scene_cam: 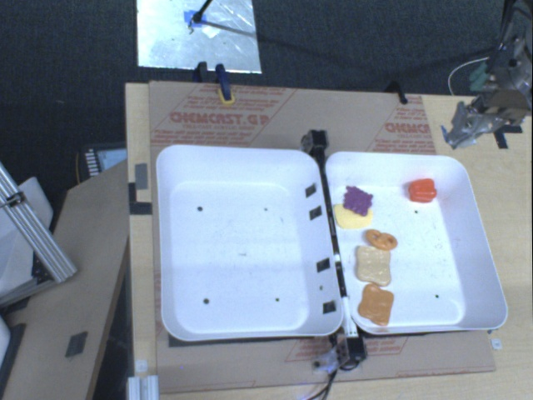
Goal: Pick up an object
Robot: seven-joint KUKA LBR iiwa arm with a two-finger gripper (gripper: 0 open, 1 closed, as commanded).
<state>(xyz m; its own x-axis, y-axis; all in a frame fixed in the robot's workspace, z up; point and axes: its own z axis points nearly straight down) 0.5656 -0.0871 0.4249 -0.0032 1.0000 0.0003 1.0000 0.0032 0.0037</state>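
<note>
Gripper (468,132) hangs above right bin's (475,223) far corner; jaws' state unclear; red piece (422,190) below.

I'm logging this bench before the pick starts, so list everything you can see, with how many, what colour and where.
Bins: two, white, side by side on the bench.
Purple piece: one, right bin, near the divider.
Yellow piece: one, partly under the purple piece.
Red-orange piece: one, right bin, far side.
Orange ring-shaped piece: one, mid right bin.
Beige slice: one, below the ring.
Orange-brown slice: one, near edge of right bin.
Foil sheet: one, silver, beyond the bench.
Gripper: one, grey, above the bench's far right corner.
</note>
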